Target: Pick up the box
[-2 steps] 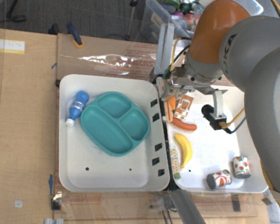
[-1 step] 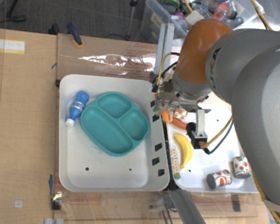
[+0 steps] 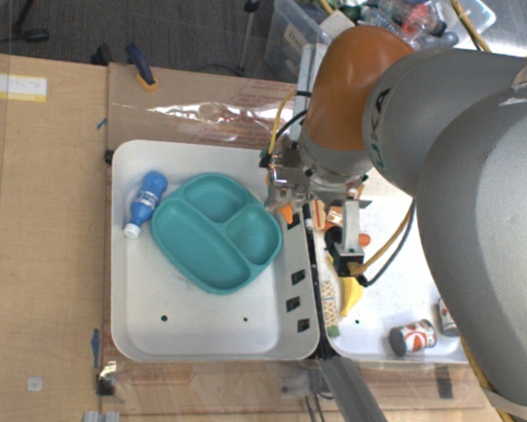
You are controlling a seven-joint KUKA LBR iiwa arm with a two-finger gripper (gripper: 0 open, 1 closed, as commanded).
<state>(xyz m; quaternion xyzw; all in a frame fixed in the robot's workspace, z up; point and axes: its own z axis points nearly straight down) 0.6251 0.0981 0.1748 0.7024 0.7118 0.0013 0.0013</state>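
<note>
Broadly, counter [image 3: 30, 229]: two shallow white bins are carried side by side on it, near its front edge.
Left bin [image 3: 113, 237]: a teal divided plate [image 3: 217, 232] is laid in the middle of its back half, tilted slightly; a blue and white bottle [image 3: 144, 201] is laid just beside the plate, near the bin's left wall.
Right bin [image 3: 393, 306]: much of it is covered by the arm; a bare stretch of floor is seen toward its front edge.
Box [image 3: 331, 300]: a narrow, pale, speckled shape, taken to be the box, is seen lying along the right bin's left wall, beside the divide between the bins; a yellow object [image 3: 352, 297] is seen touching or just beside it, and which cannot be told.
Can [image 3: 413, 338]: a red and white can is laid on its side near the right bin's front edge, well apart from the box.
Arm [image 3: 470, 179]: the grey body is brought in from the right, with the orange band [image 3: 356, 66] seen above the wrist.
Claw [image 3: 317, 212]: it is placed over the divide, at the bins' back half, above the box's far end; whether it is open or closed cannot be told, and nothing is seen gripped in it.
Cables [image 3: 391, 250]: yellow and black leads are looped beside the wrist.
</note>
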